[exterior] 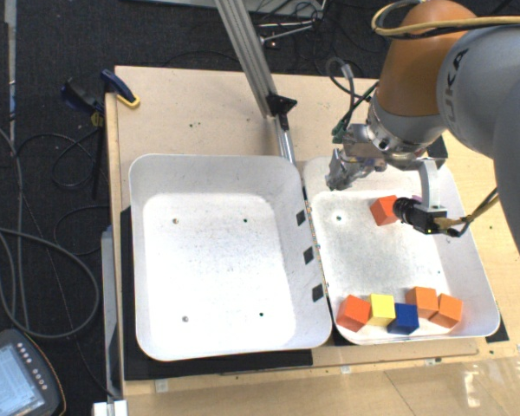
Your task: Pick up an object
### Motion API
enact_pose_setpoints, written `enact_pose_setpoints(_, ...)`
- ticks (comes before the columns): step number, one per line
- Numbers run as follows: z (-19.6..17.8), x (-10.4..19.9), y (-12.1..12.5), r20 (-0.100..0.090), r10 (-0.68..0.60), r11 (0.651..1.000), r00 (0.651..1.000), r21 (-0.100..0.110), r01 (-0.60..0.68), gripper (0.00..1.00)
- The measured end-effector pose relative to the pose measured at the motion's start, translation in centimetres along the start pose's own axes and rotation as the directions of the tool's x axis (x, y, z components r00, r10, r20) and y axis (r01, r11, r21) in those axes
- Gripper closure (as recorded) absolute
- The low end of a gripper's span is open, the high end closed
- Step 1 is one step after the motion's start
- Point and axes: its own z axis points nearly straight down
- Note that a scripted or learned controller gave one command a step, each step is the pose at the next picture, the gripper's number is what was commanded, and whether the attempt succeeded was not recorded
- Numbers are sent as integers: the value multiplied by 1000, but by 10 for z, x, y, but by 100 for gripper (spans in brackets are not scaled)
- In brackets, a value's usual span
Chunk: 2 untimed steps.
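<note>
Dark carpet strewn with cables surrounds the bench (199,111) bearing two bins: left bin (156,180), right bin (477,276) with blocks (399,310). Gripper (341,177) state unclear.

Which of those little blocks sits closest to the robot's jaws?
The lone orange block at the right bin's far end; the other blocks cluster along its near edge.

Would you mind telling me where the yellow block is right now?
The yellow block lies in the right bin, along its near edge, between an orange block and a blue block.
</note>
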Motion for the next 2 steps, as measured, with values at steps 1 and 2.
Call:
enact_pose_setpoints(1, -1, 44, 5, 0, 1, 1000, 1000, -2, -1, 100)
enact_pose_setpoints(2, 8, 98, 20, 0, 0, 1000, 1000, -2, 0, 100)
